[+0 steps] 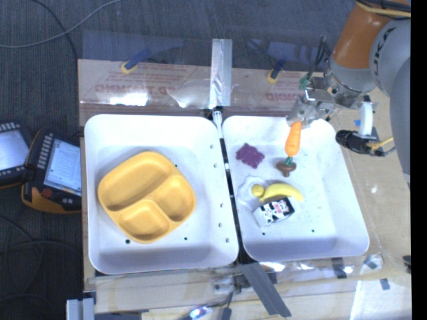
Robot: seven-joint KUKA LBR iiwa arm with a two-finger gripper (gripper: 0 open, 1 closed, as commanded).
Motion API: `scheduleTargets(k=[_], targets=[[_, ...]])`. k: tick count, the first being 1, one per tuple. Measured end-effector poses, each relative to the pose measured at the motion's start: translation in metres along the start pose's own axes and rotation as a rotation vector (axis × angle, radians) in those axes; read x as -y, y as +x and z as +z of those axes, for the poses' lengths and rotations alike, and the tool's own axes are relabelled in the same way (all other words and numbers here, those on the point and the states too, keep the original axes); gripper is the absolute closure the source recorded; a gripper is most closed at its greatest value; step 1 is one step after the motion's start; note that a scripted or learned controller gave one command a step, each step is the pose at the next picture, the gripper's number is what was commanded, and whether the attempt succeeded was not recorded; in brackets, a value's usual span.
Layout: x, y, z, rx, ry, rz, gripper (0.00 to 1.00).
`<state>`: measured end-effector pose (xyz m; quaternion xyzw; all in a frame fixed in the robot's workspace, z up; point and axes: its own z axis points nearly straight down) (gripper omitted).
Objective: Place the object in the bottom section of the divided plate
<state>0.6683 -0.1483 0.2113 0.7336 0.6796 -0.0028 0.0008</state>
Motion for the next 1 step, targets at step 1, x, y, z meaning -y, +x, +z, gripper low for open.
scheduleTargets(k=[1], targets=[[0.0977,0.0402,0.0079,-0.004,0.001,0.057,1.00]])
